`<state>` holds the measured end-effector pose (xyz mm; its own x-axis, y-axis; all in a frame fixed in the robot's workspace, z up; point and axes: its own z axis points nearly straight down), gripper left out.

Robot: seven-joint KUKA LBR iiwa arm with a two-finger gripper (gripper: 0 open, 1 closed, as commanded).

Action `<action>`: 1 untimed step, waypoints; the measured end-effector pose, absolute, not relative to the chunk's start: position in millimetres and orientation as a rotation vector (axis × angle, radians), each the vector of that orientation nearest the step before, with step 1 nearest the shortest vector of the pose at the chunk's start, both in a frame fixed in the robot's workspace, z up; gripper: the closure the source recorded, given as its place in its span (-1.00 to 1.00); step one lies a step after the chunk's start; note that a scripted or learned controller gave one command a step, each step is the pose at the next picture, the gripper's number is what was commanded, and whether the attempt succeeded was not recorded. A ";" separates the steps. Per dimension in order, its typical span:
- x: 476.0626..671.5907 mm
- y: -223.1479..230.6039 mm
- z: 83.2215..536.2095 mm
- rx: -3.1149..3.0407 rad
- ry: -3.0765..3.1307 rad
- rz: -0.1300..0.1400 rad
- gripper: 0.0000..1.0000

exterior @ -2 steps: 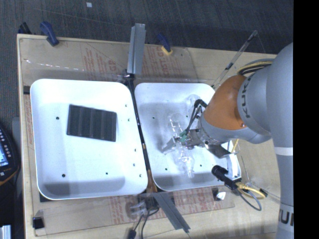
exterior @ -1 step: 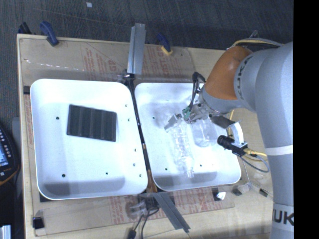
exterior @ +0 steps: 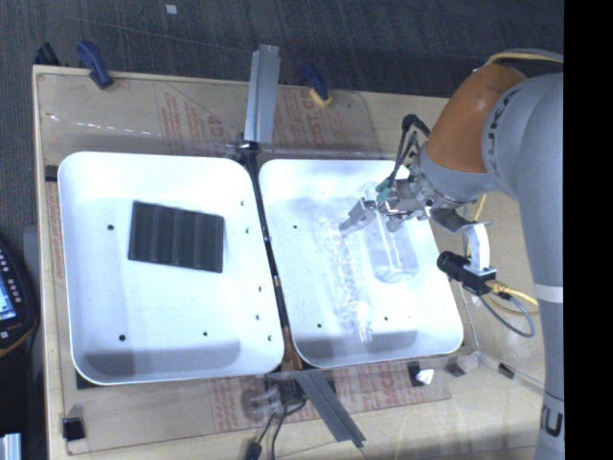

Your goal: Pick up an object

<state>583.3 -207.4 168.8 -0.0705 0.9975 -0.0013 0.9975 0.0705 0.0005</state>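
While the grey arm with its orange band reaches in from the right, its two-finger gripper hangs over the right-hand shallow white bin. Whether it is spread or closed cannot be told. Just below it lies a clear, see-through plastic bottle-like object, hard to make out against the white floor. It looks light, smooth and likely slippery, perhaps yielding; grasping across its narrow middle seems safest. A dark ribbed rectangular pad lies flat in the left-hand white bin.

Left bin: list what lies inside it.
One dark ribbed rectangular pad lies flat inside the left bin, near its far left. Whatever sits beneath the pad is covered.
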 end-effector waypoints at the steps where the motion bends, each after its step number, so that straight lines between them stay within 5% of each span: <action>1: 541.1 -182.6 216.3 2.373 2.065 -0.004 -1.00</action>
